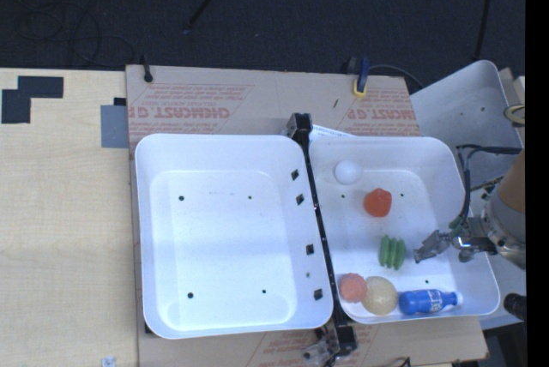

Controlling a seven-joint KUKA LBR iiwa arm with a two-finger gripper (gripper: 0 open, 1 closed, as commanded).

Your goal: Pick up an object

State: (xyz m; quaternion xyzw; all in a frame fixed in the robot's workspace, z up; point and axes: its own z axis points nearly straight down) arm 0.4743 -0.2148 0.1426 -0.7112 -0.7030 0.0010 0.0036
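Observation:
The right bin (446, 153) holds several small objects. A white ball (347, 172) lies near its far wall, and a red-orange lump (377, 202) sits just in front of it. A green ribbed piece (392, 252) rests mid-bin. Along the near wall lie a pink ball (352, 286), a cream ball (379, 295) and a blue bottle (428, 301) on its side. My gripper (433, 245) hangs over the bin's right side, right of the green piece and above the bottle. Nothing shows in its grasp.
The left bin (146, 185) stands beside the right one, with a black divider strip (310, 211) between them. Both rest on cardboard (214, 104) over a wooden bench (60, 219). A grey arm part (506, 219) and cables crowd the right edge.

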